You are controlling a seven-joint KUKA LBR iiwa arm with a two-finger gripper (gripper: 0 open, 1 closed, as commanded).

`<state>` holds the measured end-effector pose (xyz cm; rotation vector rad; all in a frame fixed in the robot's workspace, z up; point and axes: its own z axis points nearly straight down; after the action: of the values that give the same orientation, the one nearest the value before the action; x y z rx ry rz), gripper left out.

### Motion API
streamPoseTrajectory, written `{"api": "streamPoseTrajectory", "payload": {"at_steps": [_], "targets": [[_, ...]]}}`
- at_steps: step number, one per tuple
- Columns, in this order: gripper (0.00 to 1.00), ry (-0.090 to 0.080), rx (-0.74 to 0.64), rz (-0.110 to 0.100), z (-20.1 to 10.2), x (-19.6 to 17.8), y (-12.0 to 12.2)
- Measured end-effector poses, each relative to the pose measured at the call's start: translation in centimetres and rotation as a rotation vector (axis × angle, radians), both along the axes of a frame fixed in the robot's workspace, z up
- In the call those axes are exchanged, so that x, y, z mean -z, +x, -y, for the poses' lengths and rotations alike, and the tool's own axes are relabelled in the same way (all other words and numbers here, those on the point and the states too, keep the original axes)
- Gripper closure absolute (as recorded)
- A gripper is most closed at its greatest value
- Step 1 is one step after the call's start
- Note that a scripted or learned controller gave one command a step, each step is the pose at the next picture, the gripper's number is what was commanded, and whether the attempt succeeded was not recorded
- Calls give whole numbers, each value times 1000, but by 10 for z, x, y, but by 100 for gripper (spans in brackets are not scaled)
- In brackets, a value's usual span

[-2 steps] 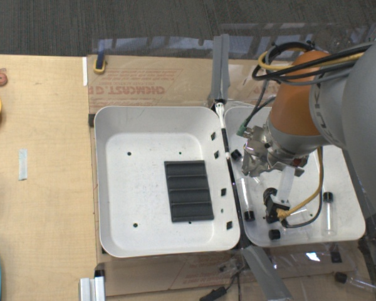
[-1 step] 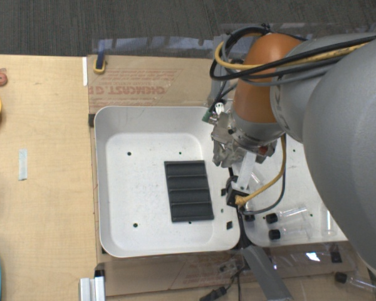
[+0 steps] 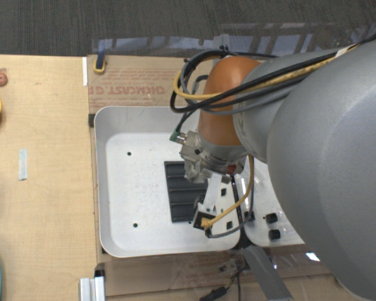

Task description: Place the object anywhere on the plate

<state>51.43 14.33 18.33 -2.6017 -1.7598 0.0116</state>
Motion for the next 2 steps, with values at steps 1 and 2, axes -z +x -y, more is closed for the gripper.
{"api": "streamPoseTrajectory", "payload": {"at_steps": [1, 2], "targets": [[100, -1, 76, 1, -44, -2, -28], [100, 0, 79, 1, -84, 93, -38]]}}
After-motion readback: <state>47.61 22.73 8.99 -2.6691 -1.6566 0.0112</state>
